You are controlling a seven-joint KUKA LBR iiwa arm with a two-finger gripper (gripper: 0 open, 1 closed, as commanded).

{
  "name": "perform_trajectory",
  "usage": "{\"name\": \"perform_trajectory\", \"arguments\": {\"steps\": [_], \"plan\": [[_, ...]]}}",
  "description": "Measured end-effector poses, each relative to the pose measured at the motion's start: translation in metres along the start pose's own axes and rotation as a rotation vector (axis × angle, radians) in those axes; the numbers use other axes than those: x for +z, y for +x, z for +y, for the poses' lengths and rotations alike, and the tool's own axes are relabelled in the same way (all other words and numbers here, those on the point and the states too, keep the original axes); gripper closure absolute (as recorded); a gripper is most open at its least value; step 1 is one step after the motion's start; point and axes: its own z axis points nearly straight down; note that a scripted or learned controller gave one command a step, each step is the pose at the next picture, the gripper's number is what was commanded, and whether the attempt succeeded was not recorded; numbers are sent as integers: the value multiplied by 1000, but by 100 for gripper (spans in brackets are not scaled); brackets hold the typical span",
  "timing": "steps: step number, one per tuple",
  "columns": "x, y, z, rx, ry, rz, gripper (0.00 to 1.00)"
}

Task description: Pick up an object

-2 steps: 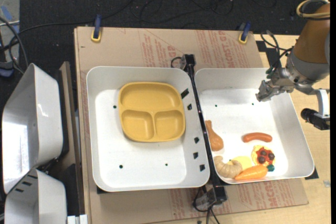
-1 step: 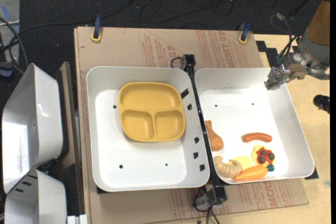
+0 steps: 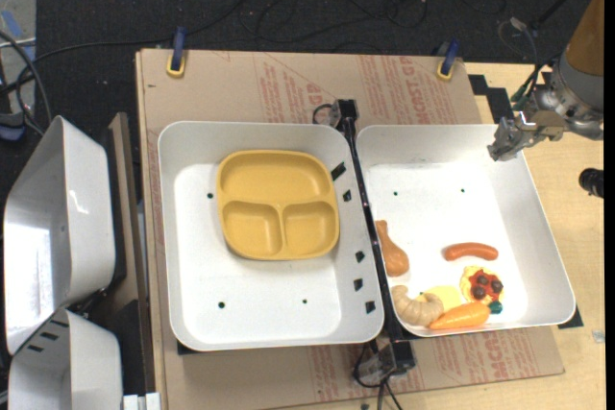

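Observation:
In the right bin (image 3: 452, 170) several toy foods lie near the front: a chicken drumstick (image 3: 390, 248), a red sausage (image 3: 471, 252), a small pizza slice (image 3: 481, 284), an orange carrot (image 3: 460, 316), a knobbly ginger-like piece (image 3: 417, 305) and a yellow piece (image 3: 443, 296). My gripper (image 3: 504, 144) hangs over the right bin's far right corner, well away from the foods. Nothing shows between its fingers.
A yellow three-compartment plate (image 3: 279, 204) sits in the left bin (image 3: 192, 302). Both bins rest on a cardboard sheet (image 3: 404, 82) held by two yellow clamps. White tubs (image 3: 58, 216) stand at the far left. Cables run across the dark floor behind.

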Motion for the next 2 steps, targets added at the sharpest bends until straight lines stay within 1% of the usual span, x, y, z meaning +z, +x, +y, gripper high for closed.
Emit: {"name": "perform_trajectory", "arguments": {"steps": [1,2], "plan": [[11,51,-9,-3,5,2,100],[3,108,-18,-4,4,3,100]]}}
